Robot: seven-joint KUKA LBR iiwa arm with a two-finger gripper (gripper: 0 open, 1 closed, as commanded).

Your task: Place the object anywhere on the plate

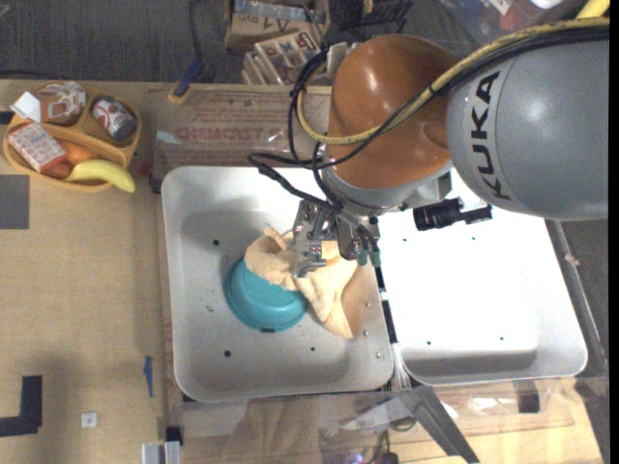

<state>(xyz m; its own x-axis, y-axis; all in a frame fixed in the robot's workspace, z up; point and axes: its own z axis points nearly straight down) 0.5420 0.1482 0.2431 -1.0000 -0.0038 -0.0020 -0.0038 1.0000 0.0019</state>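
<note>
hovering my gripper [324, 249] over the tan cloth [329, 288], just right of the teal plate [263, 300]; can't tell my jaw state.

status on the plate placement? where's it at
Done: nothing visibly placed yet. In hand: the gripper is down in the left bin, over the tan cloth beside the teal dish; a grasp can't be confirmed. Left: secure the object and set it on the dish.

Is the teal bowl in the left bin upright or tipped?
Tipped. The teal bowl leans on the crumpled tan cloth, showing its rounded outside to the camera.
</note>
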